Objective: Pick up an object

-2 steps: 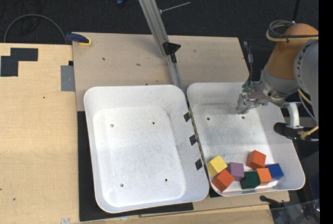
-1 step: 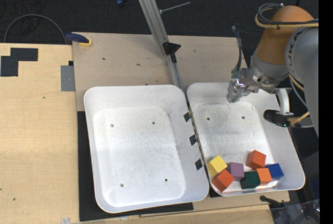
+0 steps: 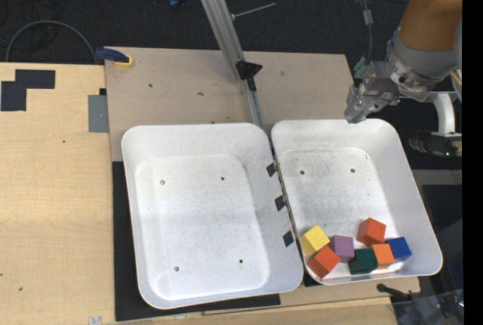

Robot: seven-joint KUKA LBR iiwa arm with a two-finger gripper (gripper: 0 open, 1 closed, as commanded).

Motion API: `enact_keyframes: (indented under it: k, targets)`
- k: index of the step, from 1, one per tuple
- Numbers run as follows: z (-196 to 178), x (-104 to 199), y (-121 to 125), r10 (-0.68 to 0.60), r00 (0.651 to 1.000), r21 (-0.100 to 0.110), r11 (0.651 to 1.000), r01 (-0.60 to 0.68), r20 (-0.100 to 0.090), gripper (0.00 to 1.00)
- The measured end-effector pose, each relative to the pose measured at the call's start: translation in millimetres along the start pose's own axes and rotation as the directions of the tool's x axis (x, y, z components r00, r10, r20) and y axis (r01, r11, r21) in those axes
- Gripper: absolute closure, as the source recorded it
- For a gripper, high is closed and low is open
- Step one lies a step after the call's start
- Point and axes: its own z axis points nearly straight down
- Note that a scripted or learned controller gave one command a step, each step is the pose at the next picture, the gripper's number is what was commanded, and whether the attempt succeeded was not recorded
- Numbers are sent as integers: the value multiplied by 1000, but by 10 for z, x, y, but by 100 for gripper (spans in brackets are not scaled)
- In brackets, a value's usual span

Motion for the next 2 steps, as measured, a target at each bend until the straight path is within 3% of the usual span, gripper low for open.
enact_keyframes:
  k: [1, 2]
  targets:
    - [137, 885, 116, -5, 1000, 9, 1000, 5, -3, 100]
    - [-28, 1417, -535, -2, 1000, 11, 1000, 3, -3, 100]
